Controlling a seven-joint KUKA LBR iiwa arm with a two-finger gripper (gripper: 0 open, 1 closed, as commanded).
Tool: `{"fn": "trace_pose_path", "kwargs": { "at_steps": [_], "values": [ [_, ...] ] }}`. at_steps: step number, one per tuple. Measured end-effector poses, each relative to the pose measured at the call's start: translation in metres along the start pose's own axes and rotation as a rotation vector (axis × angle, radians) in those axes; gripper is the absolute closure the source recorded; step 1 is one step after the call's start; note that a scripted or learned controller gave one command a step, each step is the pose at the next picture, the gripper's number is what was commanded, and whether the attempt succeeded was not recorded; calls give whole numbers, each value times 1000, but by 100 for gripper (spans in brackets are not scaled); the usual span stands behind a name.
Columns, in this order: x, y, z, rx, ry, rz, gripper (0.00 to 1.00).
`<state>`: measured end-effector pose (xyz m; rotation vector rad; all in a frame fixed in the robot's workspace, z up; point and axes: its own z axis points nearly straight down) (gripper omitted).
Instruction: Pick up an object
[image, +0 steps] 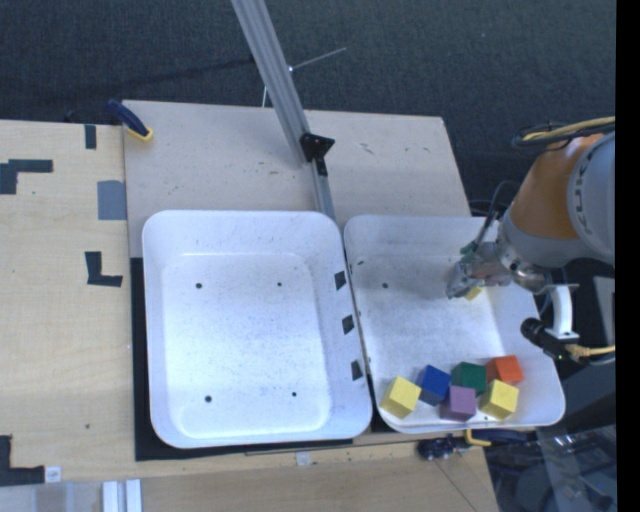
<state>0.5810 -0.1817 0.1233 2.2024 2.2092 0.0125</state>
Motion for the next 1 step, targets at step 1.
{"fn": "trace_pose_path", "kwargs": {
  "at_steps": [1],
  "values": [
    [0, -3, -44, 19, 9, 2, 100]
  ]
}}
